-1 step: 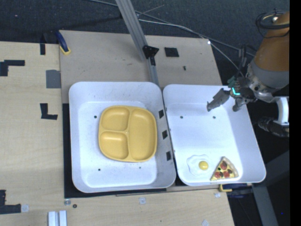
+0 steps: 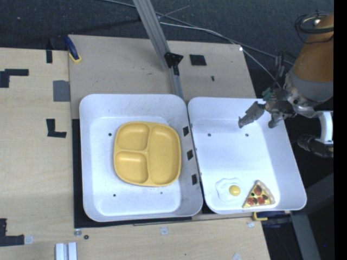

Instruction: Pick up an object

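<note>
A fried egg toy (image 2: 229, 189) lies in the near part of the right bin (image 2: 238, 156). Touching it on the right is a pizza slice toy (image 2: 258, 194) by the bin's near right corner. My gripper (image 2: 260, 117) hovers over the far right part of that bin, well away from both toys. Its two dark fingers are spread apart with nothing between them. The left bin (image 2: 97, 199) carries a yellow divided plate (image 2: 147, 153) in its middle.
A slanted metal pole (image 2: 154, 31) runs down from the top to the gap between the bins. Cables (image 2: 217, 34) trail across the bench's back right. Black tape marks dot the wooden bench on the left.
</note>
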You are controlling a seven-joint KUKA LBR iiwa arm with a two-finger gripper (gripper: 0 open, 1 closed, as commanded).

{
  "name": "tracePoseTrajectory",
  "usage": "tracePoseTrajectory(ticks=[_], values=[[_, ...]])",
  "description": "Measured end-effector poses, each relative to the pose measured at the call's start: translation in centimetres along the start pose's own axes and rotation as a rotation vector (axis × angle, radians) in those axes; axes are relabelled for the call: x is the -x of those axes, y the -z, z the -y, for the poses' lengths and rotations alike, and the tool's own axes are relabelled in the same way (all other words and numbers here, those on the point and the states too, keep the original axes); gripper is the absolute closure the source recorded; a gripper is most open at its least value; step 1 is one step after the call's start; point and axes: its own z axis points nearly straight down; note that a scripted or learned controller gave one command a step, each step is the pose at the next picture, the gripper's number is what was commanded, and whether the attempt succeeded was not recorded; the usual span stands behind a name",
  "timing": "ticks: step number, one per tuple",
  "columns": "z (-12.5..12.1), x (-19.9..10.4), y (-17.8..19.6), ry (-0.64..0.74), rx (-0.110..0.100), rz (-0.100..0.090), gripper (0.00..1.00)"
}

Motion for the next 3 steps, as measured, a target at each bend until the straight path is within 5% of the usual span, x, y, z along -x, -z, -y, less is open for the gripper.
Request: tracePoseTrajectory(ticks=[3], values=[[0.2,-1.1,-16.7,0.000,0.000,0.002,0.00]])
